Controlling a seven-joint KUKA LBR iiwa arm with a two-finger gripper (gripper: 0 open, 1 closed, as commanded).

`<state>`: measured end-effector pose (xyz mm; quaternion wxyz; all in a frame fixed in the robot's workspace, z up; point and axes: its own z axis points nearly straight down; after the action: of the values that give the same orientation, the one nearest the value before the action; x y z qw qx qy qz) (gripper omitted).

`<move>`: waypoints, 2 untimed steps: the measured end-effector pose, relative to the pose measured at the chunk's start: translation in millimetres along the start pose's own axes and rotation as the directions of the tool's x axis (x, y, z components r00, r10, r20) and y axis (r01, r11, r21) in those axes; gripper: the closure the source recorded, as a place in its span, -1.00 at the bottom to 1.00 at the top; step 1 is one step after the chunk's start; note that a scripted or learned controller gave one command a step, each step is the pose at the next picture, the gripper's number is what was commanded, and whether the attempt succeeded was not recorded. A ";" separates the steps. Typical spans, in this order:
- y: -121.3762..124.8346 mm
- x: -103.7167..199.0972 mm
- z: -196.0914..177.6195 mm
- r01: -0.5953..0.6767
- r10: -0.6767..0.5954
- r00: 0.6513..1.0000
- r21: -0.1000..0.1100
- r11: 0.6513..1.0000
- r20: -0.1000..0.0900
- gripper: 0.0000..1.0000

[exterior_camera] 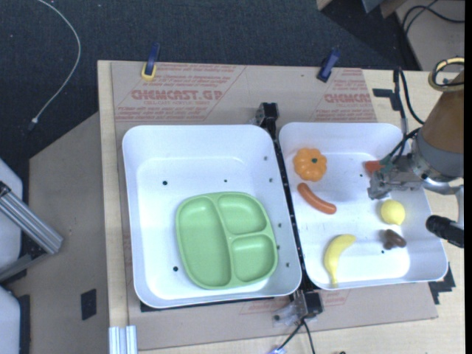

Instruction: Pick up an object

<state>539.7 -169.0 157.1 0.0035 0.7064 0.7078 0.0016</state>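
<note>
We see the grey arm's tool low in the right white bin, above a yellow lemon; whether it grips, we cannot tell.

brown board-covered bench, two white bins (side by side) directly on it

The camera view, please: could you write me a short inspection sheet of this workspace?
Surface: bench board bearing left bin and right bin.
Job's things: right bin holds small pumpkin, sausage, banana, lemon, brown piece, red piece.
Clutter: green divided plate in left bin.
Grippers: tool low over right bin, beside lemon.
Cables: white cable on floor.
Surroundings: dark carpet; clamps on board.
</note>
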 end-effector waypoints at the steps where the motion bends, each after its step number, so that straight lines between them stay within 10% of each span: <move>1: -0.2 3.7 -63.1 0.000 0.000 1.000 -0.001 1.000 0.000 1.00; 2: 1.7 3.2 -114.1 0.000 0.000 1.000 -0.001 1.000 0.000 1.00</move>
<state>540.6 -165.5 271.1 0.0039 0.7066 0.7076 0.0017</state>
